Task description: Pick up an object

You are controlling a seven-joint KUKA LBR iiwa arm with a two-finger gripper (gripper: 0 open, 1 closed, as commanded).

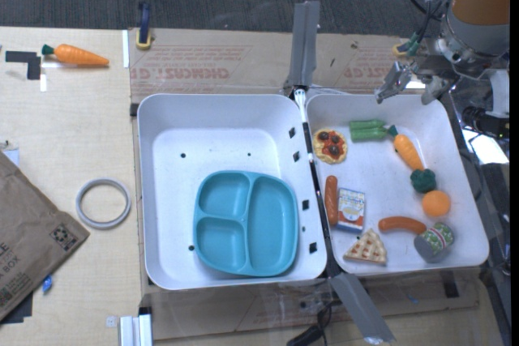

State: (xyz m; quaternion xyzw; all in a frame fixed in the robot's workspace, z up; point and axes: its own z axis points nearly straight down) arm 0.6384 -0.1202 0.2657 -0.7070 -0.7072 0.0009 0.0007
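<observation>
The gripper (pixel 409 85) hangs over the far right corner of the right bin (pixel 466 174), its two fingers spread apart with nothing between them, so no object is held yet. Every candidate lies below and toward the camera from the tool. Nearest, just inward of the fingers, is the green bean pod (pixel 367 130), and right beside that the carrot (pixel 407 151) slanting down to the broccoli (pixel 422 180) and the orange (pixel 436 203), which sit almost touching. Further off from the tool are the small pizza (pixel 331 145), the upright sausage (pixel 331 199) hard against the bin's left wall, the juice carton (pixel 351 209), the second sausage (pixel 401 224), the pizza slice (pixel 366 248) and the can (pixel 435 241). The left bin (pixel 162 174), well away from the tool, carries a blue divided plate (pixel 246 223). The risks look plain enough: the toys are crowded, so a descent on the carrot could catch the bean pod or broccoli as well and knock one aside; the round orange and can may roll out of a closing pinch; flat pieces such as the pizza give the fingers little to bite; and the tool sits close to the bin's rim, so a straight drop from here could strike the wall rather than a toy.
</observation>
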